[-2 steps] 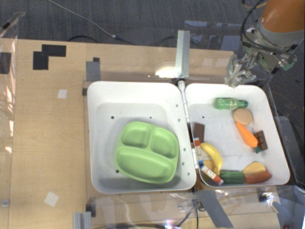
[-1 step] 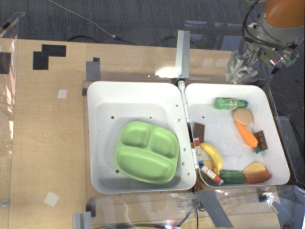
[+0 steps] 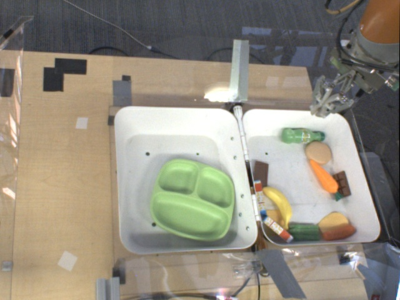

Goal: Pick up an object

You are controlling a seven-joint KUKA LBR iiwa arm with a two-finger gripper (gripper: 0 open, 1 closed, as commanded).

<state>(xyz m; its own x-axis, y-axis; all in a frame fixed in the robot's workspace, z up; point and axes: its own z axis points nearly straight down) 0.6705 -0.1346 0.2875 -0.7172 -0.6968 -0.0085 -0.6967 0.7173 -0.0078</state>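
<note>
Two white bins sit side by side on the counter (image 3: 75, 186). The left bin (image 3: 134, 136) holds one thing, a green divided plate (image 3: 194, 199) with three compartments, lying toward its near edge.

The right bin (image 3: 275, 161) holds the loose things. Near its far edge lies one green bottle (image 3: 301, 135) on its side, with one tan rounded piece (image 3: 318, 152) just beside it toward the near side. One orange carrot (image 3: 324, 175) runs at a slant below that, and one brown chocolate-like bar (image 3: 341, 184) lies against the carrot's near end, by the bin's right edge. Along the left wall sits a second dark brown bar (image 3: 259, 173), and just nearer is one yellow banana (image 3: 279, 205). Along the near edge lie one small red-and-white item (image 3: 275, 225), one dark green cucumber-like piece (image 3: 304, 231) and one brown-and-tan bread-like piece (image 3: 336, 226), set in a row.

The claw (image 3: 327, 99) hangs over the right bin's far right corner, above the rim, with nothing between its fingers; whether they are spread or closed cannot be told. The green bottle is the thing nearest to it.
</note>
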